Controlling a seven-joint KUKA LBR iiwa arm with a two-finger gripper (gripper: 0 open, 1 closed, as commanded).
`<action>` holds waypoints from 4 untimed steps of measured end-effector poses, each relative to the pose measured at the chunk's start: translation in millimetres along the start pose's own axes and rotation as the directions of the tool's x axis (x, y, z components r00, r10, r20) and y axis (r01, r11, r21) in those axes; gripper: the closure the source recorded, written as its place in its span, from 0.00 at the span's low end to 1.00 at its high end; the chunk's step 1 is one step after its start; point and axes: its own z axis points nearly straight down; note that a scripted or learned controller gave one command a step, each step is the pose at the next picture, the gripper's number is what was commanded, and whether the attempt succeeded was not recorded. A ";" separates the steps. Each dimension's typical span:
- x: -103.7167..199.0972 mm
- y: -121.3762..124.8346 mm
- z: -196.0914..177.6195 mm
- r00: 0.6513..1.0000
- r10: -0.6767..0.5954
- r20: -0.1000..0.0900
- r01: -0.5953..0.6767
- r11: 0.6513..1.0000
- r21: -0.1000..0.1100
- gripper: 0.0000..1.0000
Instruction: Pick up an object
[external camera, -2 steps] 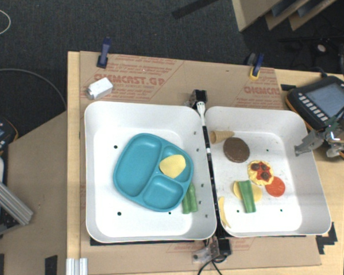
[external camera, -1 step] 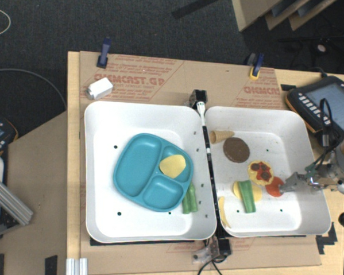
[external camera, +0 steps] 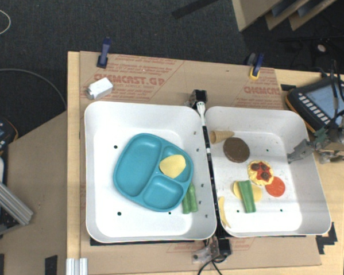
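The gripper (external camera: 298, 152) hangs low at the right side of the scene, its tip pointing left.

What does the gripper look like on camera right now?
The gripper looks grey and metallic, tapering to a narrow tip. Behind it is a darker, boxy mount, with thin black cables running above. No markings are legible at this size.

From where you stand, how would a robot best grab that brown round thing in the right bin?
The brown disc lies flat, so probably straight down from above, fingers closing across its rim. The cone-shaped piece crowds its upper left; the other edges look freer.
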 end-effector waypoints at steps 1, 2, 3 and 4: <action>20.5 -56.1 71.1 1.000 0.004 -0.007 -0.003 1.000 0.012 0.00; 40.0 2.3 36.4 1.000 0.000 -0.001 0.000 1.000 0.002 0.00; 55.7 -54.6 106.8 1.000 0.005 -0.008 -0.005 1.000 0.016 0.00; 60.4 16.4 51.6 1.000 -0.002 0.000 0.002 1.000 -0.003 0.00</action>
